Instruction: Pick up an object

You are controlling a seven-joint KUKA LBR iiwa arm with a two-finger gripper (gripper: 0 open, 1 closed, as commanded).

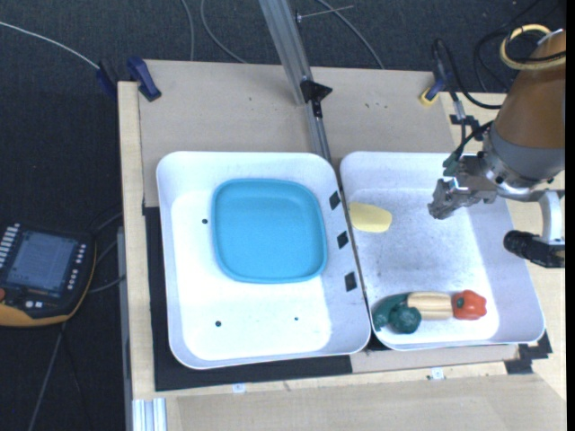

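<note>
Along the right bin's [512, 268] near wall you had a green toy [397, 316], a tan stick [429, 305] and a red piece [468, 304] touching in a row; the yellow lump [369, 217] by the divider sat alone, likely your cleaner pick. Your pincer [442, 206] hung low over bare floor, wrist angled left; whether it was open could not be told.

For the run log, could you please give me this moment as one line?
gripper: above right bin, nothing seen held | right bin: yellow piece, green toy, tan piece, red toy | left bin: blue plate
</note>
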